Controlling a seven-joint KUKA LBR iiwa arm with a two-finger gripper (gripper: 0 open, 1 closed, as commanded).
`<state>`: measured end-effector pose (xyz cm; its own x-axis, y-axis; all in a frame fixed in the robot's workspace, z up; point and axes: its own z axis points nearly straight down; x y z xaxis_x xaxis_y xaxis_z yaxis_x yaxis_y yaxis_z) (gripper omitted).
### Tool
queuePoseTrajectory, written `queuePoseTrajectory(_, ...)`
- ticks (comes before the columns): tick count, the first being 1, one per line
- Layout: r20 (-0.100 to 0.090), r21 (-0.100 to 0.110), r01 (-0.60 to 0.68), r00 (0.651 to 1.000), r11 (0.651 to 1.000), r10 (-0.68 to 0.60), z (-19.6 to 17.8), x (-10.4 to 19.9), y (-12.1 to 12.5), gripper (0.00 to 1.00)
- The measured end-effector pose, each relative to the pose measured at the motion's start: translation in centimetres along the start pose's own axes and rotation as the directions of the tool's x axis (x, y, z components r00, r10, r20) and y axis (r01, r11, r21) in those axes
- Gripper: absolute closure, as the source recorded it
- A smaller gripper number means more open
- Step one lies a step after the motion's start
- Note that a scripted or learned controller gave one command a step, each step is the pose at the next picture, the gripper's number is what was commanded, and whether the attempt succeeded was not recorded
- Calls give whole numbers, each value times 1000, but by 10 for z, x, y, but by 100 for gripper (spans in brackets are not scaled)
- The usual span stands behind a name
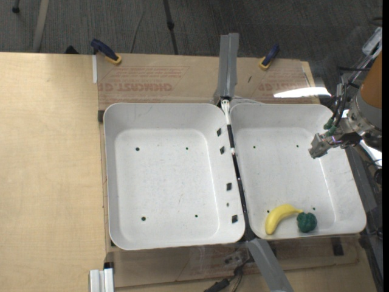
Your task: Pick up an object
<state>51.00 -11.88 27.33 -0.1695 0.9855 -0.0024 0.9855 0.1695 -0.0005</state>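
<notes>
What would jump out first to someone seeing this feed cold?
The yellow banana and the dark green object beside it, bright at the near edge of the right bin. Next, the gripper hanging over that bin's right side, well away from both.

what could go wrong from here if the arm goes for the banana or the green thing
1. The banana and the green object lie almost touching, so a grasp on one may nudge or catch the other.
2. Both sit low in the right bin, close to its front wall, which may block the gripper as it descends.
3. The gripper is near the bin's right side, well away from both, so it must travel and realign first.
</notes>
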Motion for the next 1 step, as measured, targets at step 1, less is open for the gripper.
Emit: queuePoseTrajectory(1,0,1,0,1000,1000,0,0,0,0,0)
